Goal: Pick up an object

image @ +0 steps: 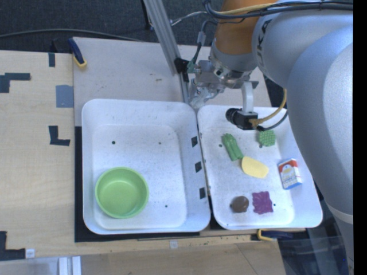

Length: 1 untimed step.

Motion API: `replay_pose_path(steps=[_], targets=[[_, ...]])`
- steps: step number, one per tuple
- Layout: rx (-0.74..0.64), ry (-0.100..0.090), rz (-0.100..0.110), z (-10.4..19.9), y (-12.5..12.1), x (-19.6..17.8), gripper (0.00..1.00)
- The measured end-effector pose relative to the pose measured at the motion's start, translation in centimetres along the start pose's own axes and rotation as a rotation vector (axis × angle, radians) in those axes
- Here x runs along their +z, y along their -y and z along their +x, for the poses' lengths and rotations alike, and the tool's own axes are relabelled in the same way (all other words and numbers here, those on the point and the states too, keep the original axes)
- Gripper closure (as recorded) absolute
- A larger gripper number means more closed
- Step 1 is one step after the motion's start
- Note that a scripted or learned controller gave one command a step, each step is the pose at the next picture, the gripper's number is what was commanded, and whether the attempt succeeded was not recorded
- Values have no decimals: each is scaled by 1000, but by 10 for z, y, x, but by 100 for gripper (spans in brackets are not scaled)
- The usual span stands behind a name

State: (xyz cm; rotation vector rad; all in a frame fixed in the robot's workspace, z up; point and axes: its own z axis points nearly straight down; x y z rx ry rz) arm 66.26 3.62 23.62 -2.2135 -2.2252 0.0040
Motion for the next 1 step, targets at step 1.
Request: replay_pose_path(steps=[1], targets=[[-1, 0, -1, 50, -4, 12, 100]])
